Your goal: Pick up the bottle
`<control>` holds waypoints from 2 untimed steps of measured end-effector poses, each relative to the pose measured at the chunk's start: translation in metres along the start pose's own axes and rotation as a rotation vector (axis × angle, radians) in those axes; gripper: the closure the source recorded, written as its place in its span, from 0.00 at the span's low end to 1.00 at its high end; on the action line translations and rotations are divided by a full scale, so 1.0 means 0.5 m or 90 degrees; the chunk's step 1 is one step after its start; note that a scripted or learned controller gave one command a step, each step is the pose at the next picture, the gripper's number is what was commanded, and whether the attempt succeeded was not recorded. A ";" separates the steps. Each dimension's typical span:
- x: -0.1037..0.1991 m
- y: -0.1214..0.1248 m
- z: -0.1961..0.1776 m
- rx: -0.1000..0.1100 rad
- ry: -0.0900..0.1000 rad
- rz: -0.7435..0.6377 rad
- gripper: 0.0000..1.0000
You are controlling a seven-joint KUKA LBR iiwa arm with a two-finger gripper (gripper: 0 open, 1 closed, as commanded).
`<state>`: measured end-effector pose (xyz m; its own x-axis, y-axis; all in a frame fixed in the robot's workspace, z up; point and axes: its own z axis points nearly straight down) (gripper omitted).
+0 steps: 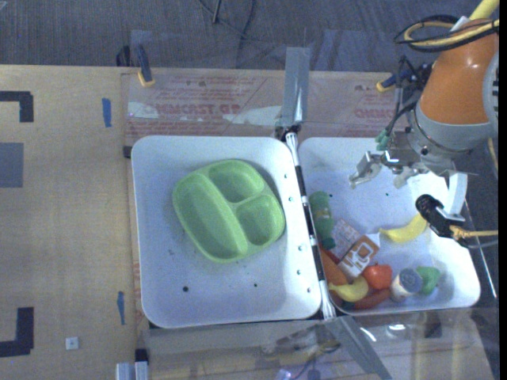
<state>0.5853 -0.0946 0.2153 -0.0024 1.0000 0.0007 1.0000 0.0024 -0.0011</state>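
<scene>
Bottle (322, 214): a small green bottle with a darker cap end, lying on its side in the right bin (348, 161), tight against the left wall beside the divider.
Gripper (383, 169): hanging above the right bin's upper half, its two fingers spread apart with nothing between them, well apart from the bottle.
Left bin (158, 283): holds a green sectioned plate (228, 209).
Nearby clutter: a banana (405, 230), a small carton (358, 256).

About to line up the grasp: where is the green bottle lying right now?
The green bottle lies in the right white bin, against its left wall, just above the small carton.
</scene>
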 end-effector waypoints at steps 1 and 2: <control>0.079 -0.103 -0.080 0.000 0.000 -0.078 0.00; -0.060 -0.191 0.051 0.000 0.000 0.032 0.00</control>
<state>0.4899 -0.1249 0.1900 0.0484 0.9988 0.0006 0.9988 -0.0484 -0.0008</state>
